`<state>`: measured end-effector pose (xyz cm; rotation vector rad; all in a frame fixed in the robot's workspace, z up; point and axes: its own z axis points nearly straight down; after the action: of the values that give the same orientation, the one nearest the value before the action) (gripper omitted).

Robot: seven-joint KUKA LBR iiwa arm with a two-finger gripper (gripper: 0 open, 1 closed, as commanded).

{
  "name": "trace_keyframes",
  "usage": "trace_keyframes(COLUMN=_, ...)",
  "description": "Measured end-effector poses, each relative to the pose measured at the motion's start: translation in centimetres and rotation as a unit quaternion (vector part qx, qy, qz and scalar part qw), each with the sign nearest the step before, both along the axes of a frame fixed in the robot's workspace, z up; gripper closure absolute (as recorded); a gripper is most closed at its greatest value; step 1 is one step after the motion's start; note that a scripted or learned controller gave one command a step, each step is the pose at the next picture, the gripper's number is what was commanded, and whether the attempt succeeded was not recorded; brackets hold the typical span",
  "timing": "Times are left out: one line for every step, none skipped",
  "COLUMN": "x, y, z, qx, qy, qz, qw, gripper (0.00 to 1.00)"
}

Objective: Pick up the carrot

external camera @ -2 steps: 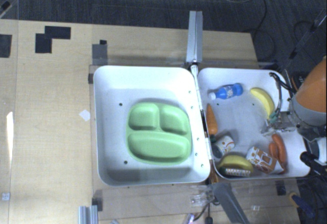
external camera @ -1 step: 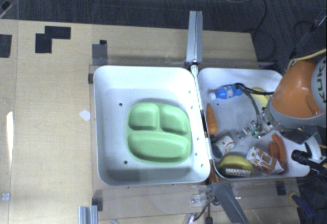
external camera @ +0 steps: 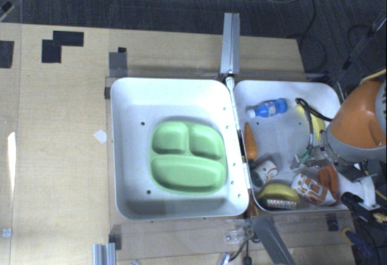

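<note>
The carrot (external camera: 250,143) is a short orange stick lying along the left wall of the right bin (external camera: 284,89), close to the divider between the two bins. My gripper (external camera: 306,158) hangs low over the right half of that bin, under the grey wrist and the orange band (external camera: 361,118). It is well to the right of the carrot and apart from it. The gripper's tip is dark and partly lost among the clutter beneath it.
The right bin also holds a clear bottle with a blue cap (external camera: 268,107), a banana (external camera: 312,123), a small can (external camera: 266,170), a yellow-green item (external camera: 278,192) and a brown and white packet (external camera: 309,188). The left bin (external camera: 130,137) holds a green compartment tray (external camera: 187,157).
</note>
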<state>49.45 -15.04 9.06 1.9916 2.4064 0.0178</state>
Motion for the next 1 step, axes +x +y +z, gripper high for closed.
trace_keyframes(x=0.01, y=5.42, z=0.15, qx=-0.0097, qy=-0.003, qz=0.131, qw=0.9913, gripper=1.0)
